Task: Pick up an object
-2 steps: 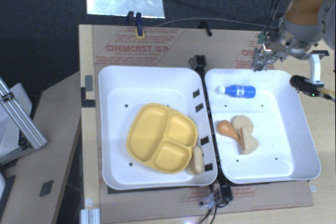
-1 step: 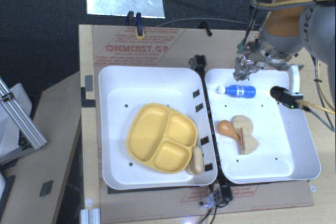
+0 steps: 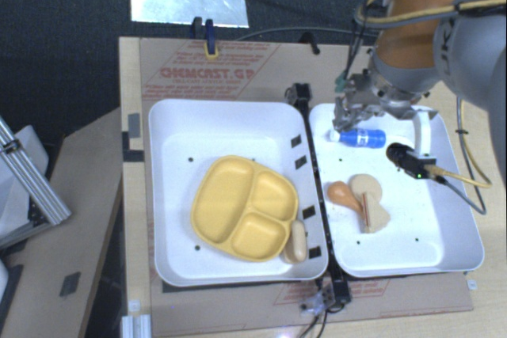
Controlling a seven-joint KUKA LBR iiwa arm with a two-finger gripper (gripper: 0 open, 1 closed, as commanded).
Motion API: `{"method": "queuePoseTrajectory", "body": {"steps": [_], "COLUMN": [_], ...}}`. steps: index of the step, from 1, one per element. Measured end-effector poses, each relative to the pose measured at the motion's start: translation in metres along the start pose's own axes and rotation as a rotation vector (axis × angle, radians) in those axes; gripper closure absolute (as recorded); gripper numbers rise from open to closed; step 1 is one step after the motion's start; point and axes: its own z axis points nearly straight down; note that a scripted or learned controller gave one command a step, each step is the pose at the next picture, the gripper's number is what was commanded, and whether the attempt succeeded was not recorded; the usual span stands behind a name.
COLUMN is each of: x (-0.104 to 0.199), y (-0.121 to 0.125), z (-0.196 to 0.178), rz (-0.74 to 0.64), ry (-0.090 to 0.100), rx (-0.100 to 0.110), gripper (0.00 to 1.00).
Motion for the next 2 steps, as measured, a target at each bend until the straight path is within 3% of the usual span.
{"method": "queuePoseTrajectory", "body": {"steps": [2], "x": [0.099], "y": [-0.045], "z": [0.004], "rz": [-0.001], "ry": [0.001], "rx": [0.002], "gripper": [1.00]}}
